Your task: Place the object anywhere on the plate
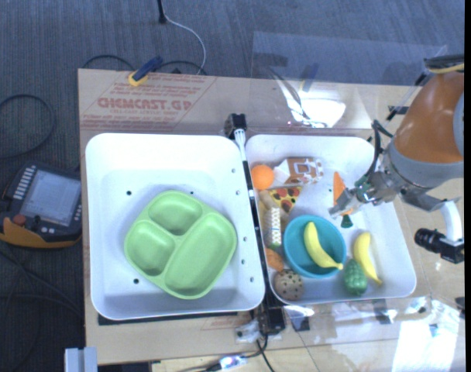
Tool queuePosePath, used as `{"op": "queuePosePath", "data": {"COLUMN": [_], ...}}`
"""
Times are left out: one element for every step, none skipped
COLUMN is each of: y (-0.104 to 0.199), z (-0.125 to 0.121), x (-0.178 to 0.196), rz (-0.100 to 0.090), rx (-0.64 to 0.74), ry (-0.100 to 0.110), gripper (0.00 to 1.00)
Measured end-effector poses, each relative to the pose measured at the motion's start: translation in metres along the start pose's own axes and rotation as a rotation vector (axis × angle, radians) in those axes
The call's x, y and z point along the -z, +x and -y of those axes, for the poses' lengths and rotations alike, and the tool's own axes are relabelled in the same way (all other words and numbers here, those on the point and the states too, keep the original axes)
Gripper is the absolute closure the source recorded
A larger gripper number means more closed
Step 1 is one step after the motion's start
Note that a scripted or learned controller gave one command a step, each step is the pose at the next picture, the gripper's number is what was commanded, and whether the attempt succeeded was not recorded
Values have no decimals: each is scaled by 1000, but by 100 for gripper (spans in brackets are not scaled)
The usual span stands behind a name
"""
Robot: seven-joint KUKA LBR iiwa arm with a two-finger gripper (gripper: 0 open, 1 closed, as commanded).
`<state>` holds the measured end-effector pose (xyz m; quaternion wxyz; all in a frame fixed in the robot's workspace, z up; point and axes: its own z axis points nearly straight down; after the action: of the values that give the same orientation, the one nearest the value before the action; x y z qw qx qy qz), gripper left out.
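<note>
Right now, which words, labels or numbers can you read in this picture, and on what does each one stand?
"CHEMCAST GP", or close to it: faint red print on the brown board behind the left bin; some letters are uncertain.
Handheld pendant screen: too blurred to read.

Bulky grey arm (433, 157) with a broad orange band (431, 118), slim metal wrist parts, black cables.

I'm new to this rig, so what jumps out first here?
The green plate, split into compartments, lies alone in the left bin. The right bin is crowded with toy food: a banana in a blue bowl, a second banana beside it, an orange. The arm reaches in from the right, its tool over that bin.
</note>
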<state>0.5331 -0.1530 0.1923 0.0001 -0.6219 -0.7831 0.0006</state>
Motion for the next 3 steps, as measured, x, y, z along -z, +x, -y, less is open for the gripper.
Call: {"op": "queuePosePath", "data": {"y": [0, 0, 0], "z": [0, 0, 0], "x": [0, 0, 0], "rz": [0, 0, 0], "rx": [1, 1, 1], "ry": [0, 0, 0], "gripper": [0, 0, 0]}}
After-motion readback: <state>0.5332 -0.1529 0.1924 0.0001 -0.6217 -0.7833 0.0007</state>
